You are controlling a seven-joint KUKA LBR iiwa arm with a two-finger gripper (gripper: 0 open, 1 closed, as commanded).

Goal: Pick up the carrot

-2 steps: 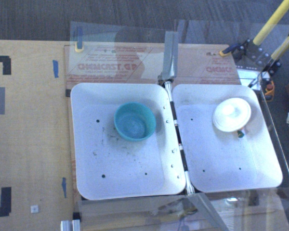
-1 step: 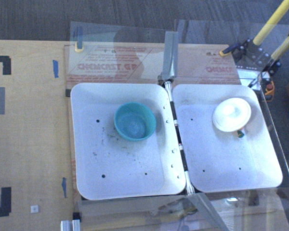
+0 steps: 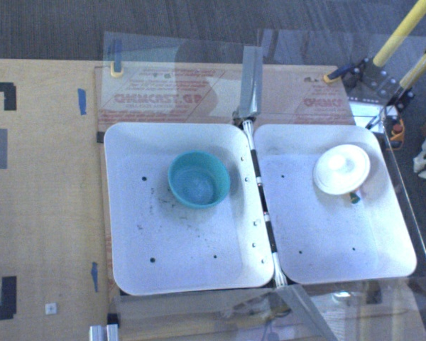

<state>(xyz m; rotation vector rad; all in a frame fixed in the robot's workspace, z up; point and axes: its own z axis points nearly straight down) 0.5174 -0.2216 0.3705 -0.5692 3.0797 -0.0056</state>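
A teal bowl (image 3: 199, 179) stands upright in the left bin (image 3: 128, 254), near its upper middle, and looks hollow inside. In the right bin (image 3: 383, 254) a white round dish (image 3: 341, 168) lies near the top right corner. A small dark green bit (image 3: 354, 198) pokes out at the dish's lower right edge; I cannot tell what it belongs to.
The two bins meet at a central divider (image 3: 261, 204). A clear panel with red lettering (image 3: 163, 94) lies behind them. Yellow poles with a clamp (image 3: 383, 62) stand at the top right. The wooden bench (image 3: 42, 190) stretches to the left.
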